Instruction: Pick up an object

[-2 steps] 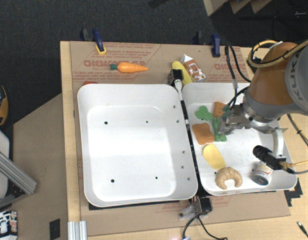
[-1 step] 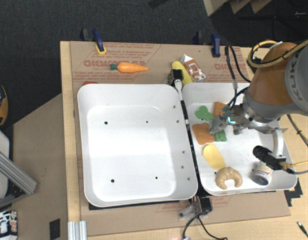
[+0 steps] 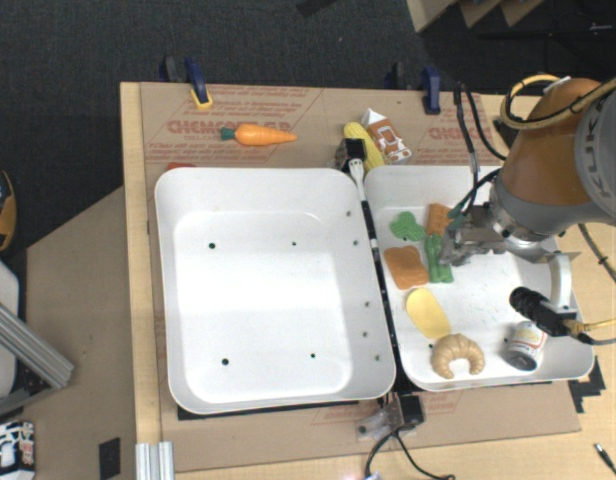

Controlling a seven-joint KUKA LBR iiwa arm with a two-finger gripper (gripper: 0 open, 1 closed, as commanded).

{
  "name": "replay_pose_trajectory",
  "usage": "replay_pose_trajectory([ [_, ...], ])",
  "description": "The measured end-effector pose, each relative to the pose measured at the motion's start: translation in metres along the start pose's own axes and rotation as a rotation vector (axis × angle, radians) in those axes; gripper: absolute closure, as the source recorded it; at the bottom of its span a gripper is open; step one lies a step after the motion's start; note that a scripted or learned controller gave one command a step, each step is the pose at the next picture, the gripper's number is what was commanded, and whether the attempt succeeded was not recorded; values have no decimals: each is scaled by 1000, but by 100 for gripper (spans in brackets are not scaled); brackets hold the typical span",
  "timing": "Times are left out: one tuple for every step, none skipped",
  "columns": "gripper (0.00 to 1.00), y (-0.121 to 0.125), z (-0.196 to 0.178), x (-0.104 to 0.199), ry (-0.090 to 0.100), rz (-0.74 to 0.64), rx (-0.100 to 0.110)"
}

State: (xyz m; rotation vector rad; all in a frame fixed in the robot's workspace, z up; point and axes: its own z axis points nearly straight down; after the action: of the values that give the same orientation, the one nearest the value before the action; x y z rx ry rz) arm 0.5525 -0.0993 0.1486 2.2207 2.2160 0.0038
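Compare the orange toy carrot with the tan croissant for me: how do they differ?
The orange toy carrot is slim, straight and bright orange; the tan croissant is plump, curved and pale brown. The carrot lies on the cardboard behind the left bin; the croissant sits inside the right bin. Both are toy foods lying flat.

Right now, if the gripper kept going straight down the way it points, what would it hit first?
Most likely the green toy in the right bin: the gripper sits over its stem, beside the toast slice. Height above it is hard to judge from this slanted view.
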Motion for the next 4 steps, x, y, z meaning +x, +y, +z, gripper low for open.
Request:
replay_pose_trajectory([
  [0, 0, 1, 0, 0, 0, 1],
  [0, 23, 67, 8, 2, -3, 7],
  [100, 25, 51, 7, 1, -2, -2],
  [100, 49, -154, -10, -4, -3, -16],
])
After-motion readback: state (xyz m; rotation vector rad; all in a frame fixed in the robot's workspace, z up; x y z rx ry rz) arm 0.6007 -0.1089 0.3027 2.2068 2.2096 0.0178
